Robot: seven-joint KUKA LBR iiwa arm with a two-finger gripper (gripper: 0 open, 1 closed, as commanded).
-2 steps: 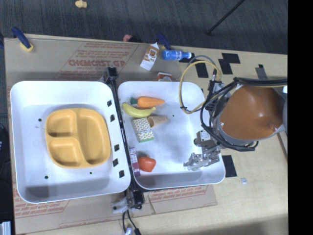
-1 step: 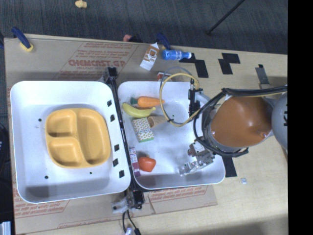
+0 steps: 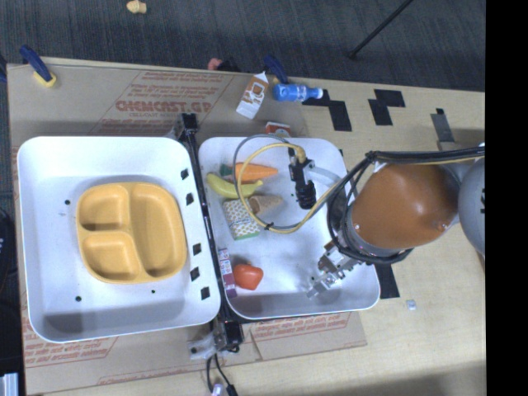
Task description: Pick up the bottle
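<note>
Camera view: the gripper (image 3: 323, 277) is seen low in the right bin (image 3: 272, 304); whether it is open cannot be told. The blue bottle (image 3: 295, 93) is laid on the bench behind that bin.

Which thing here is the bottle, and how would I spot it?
Start at the right-hand white bin and look past its far rim, onto the brown cardboard sheet. There lies the small blue plastic bottle on its side, next to a white carton. It is the one bright blue object on the bench.
</note>
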